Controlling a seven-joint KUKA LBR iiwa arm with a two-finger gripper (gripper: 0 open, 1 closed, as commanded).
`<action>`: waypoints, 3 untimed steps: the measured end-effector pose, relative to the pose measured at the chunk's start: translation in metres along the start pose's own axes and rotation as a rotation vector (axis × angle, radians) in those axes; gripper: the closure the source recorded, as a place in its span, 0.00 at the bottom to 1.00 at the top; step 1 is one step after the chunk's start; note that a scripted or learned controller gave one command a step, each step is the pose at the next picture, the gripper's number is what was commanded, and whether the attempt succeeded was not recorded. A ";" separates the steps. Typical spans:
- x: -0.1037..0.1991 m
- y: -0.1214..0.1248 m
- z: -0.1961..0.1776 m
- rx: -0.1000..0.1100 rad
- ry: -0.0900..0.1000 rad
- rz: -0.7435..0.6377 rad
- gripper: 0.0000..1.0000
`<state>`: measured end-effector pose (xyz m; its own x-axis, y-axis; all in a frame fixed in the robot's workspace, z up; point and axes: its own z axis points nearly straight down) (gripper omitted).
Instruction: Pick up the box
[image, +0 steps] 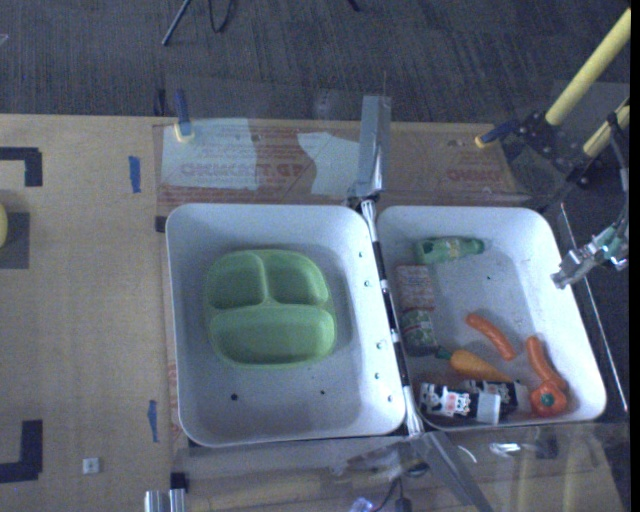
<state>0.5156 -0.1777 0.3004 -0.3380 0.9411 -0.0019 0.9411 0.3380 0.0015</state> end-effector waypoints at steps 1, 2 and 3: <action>-0.005 -0.040 0.073 0.001 0.001 0.063 1.00; -0.003 -0.038 -0.136 -0.002 -0.002 -0.073 1.00; -0.003 -0.038 -0.136 -0.002 -0.002 -0.073 0.00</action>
